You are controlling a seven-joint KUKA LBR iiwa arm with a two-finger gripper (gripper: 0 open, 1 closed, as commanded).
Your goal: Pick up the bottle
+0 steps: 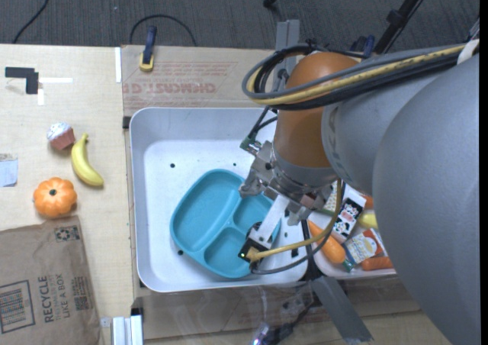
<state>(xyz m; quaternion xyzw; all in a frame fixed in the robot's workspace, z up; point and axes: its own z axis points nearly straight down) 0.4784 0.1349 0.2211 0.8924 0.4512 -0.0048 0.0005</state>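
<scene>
My gripper hangs low over the left white bin, at the right rim of a blue divided plate that lies in it. The grey arm and its orange band cover much of the right bin. In the strip of the right bin that shows under the arm, a small bottle-like thing with a printed white label lies among an orange carrot and a card with a cartoon picture. The gripper is left of these and apart from them.
On the wooden bench to the left lie a banana, a small orange pumpkin and a toy cupcake. Brown cardboard covers the near left corner. A clamp sits behind the left bin.
</scene>
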